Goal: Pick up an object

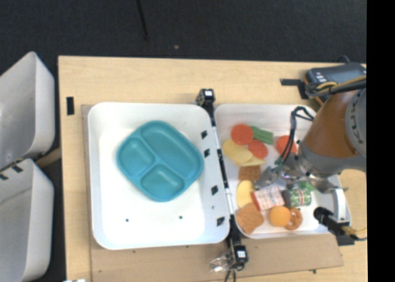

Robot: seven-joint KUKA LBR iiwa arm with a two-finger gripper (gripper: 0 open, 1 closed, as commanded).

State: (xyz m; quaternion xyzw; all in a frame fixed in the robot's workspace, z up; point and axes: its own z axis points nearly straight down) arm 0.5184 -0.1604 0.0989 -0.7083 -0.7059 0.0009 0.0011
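A wooden bench (185, 77) seen from above carries two shallow white bins side by side. The left bin (111, 225) holds one large thing, a blue divided plate (160, 160) lying flat near its middle, well apart from the robot.

The right bin (278, 114) is crowded with toy food. The grey arm (336, 136), with its orange band, reaches in from the right and hangs low over this bin's middle. Its gripper (278, 176) is down among the items, but the arm's own bulk and the clutter hide its tips, so whether it is open or closed, or has hold of anything, cannot be told.

Judging by how things lie, the pick looks not yet done: every visible item rests in the bin and nothing is seen lifted.

Just beside the gripper lie a red and white packet (267, 199), a green can (300, 197) and a pale yellow piece (245, 191). Any of them could be the target; which one cannot be told.

Around them sit a brown cracker (249, 172), a yellow slice (234, 150), two red tomato-like rounds (241, 133) and (258, 149), a green piece (263, 134), an orange fruit (279, 215) and a tan toast piece (249, 218) at the near corner.

The items touch and overlap, so neighbours crowd a clean grip and could be nudged or caught along with the target.
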